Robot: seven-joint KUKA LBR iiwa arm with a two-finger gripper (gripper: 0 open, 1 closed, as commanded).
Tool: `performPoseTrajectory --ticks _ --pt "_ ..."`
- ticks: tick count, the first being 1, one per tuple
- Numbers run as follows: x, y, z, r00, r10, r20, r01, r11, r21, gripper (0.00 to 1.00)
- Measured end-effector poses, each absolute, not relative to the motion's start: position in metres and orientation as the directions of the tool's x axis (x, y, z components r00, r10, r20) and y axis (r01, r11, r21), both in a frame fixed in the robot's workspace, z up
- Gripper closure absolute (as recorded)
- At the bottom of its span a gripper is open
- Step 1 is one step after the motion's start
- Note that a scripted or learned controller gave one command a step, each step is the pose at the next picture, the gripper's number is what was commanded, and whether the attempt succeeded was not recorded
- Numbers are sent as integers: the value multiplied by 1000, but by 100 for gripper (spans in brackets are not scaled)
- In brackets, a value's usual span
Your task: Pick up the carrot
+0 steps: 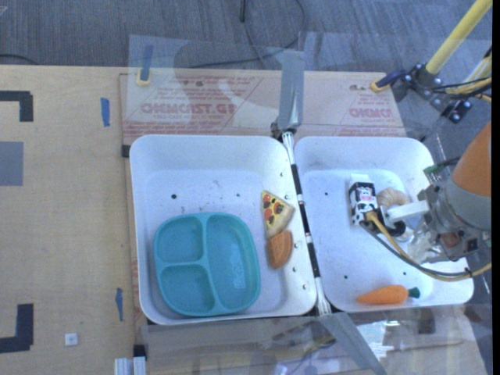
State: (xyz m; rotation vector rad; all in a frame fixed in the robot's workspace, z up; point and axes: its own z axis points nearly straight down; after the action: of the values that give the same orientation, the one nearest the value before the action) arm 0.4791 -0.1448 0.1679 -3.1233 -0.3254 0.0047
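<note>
Teal comes first: a divided plate [205,276] lies in the left bin, far left of the carrot [383,294]. Nearer the carrot, but across the bin walls from it, lie a pizza slice [275,212] and a brown bun [280,249]. The carrot lies flat in the right bin [344,162], close to its near wall, green end pointing right. The hand [418,241] hangs above and right of the carrot, apart from it; we cannot tell whether it is released or clenched. We judge that a straight descent would miss the carrot, the nearby wall could block the hand, and the tapered carrot could roll away.
</note>
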Motion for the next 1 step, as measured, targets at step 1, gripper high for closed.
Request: performPoseTrajectory --ticks 1 --pt "481 -106 89 980 201 6 201 -980 0 100"
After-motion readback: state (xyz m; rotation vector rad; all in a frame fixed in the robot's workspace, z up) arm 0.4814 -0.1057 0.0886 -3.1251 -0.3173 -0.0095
